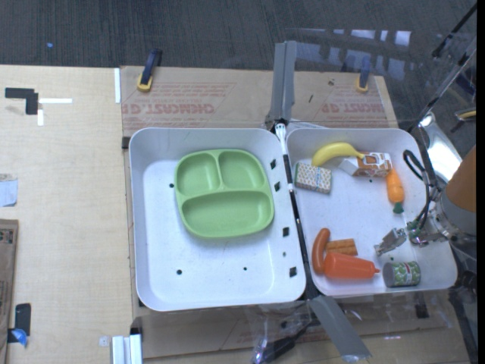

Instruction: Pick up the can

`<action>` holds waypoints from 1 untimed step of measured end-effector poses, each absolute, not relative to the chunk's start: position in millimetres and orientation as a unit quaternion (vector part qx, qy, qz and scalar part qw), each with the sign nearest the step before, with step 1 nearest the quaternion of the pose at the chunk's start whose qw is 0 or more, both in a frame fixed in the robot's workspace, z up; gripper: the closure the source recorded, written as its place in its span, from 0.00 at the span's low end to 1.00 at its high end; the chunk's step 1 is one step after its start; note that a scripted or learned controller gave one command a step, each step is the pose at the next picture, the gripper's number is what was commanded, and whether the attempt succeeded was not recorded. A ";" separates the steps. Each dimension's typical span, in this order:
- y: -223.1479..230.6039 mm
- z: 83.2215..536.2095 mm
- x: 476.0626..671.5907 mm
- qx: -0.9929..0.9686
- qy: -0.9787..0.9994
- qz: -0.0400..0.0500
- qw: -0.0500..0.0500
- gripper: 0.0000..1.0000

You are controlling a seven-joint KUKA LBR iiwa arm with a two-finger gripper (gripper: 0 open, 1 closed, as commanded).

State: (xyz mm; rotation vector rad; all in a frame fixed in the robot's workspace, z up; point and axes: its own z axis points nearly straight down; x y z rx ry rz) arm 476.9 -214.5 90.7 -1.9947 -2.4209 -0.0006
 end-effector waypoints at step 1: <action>-214.5 90.7 476.9 -0.636 -0.772 0.000 0.002 0.00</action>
